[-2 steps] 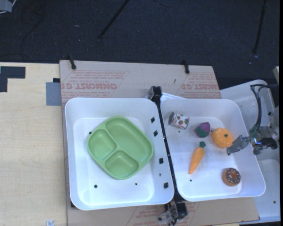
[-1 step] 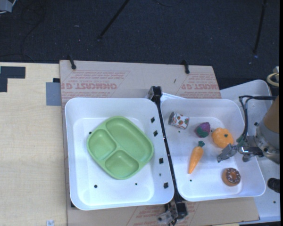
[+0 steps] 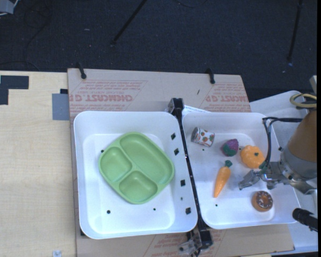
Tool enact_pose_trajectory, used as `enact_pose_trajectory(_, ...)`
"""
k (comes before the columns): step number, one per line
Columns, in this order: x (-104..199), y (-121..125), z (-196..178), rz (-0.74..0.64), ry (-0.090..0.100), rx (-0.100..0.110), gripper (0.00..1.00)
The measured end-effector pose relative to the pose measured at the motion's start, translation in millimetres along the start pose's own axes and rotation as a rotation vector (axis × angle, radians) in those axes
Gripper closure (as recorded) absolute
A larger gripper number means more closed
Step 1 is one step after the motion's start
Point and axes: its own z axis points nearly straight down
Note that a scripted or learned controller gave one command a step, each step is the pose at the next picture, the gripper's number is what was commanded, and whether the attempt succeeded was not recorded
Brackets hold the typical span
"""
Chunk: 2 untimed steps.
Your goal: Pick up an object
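Note:
The right bin (image 3: 232, 218) holds an orange carrot with a green top (image 3: 222, 179), a small orange pumpkin (image 3: 252, 156), a purple fruit (image 3: 231, 146), a small patterned cup lying on its side (image 3: 202, 137) and a brown round doughnut (image 3: 262, 201). My gripper (image 3: 250, 180) reaches in from the right, low over the bin, between the pumpkin and the doughnut and just right of the carrot. Its grey fingers are spread apart with nothing between them.
The left bin (image 3: 91, 213) holds a green divided plate (image 3: 136, 167). A black divider (image 3: 186, 175) with clips runs between the bins. Cardboard (image 3: 150, 90) lies under both bins. The arm's orange band (image 3: 308, 138) and cables stand over the right bin's right edge.

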Motion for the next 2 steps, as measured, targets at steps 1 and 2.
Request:
enact_pose_trajectory(1,0.7,0.6,38.0,0.001,-0.002,-0.005,0.00)
enact_pose_trajectory(2,-0.3,0.9,26.7,0.004,-0.002,-0.005,1.00)
